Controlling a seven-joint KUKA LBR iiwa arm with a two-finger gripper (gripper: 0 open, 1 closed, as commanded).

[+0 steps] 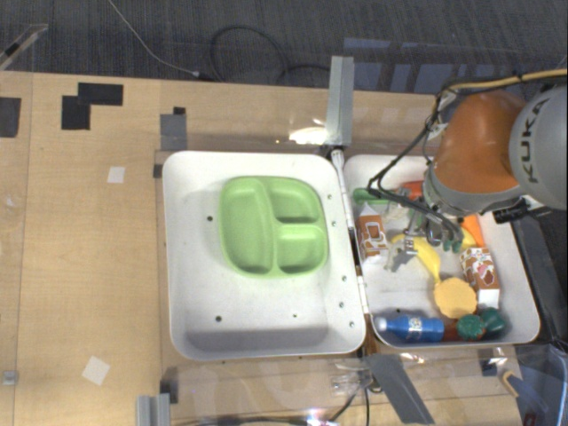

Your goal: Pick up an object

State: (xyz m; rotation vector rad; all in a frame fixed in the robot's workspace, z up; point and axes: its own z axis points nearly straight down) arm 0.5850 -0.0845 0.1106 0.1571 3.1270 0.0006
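Camera view, looking down at a slant: two shallow white bins sit side by side on the wooden bench. The left white bin (191, 309) holds one thing, a light green plastic tray with three compartments (272, 225), lying near the bin's middle, closer to its far wall.

The right white bin (530, 313) is crowded. A blue bottle with a white cap (410, 327) lies on its side along the near wall. Just beside it to the right are a small red piece (451, 331) and two dark green round pieces (482, 325). A yellow round disc (455, 297) rests above those, touching the lower end of a yellow banana-shaped toy (429, 260). A brown-and-white printed carton (480, 269) lies near the right wall, and a similar small brown-and-white packet (370, 235) lies by the left wall. An orange piece (471, 230) shows under the arm.

The grey arm's orange band (475, 140) hangs over the bin's far right part. The gripper (410, 254) points down among the items, just left of the banana toy; I cannot tell how its fingers stand, and nothing is seen between them.
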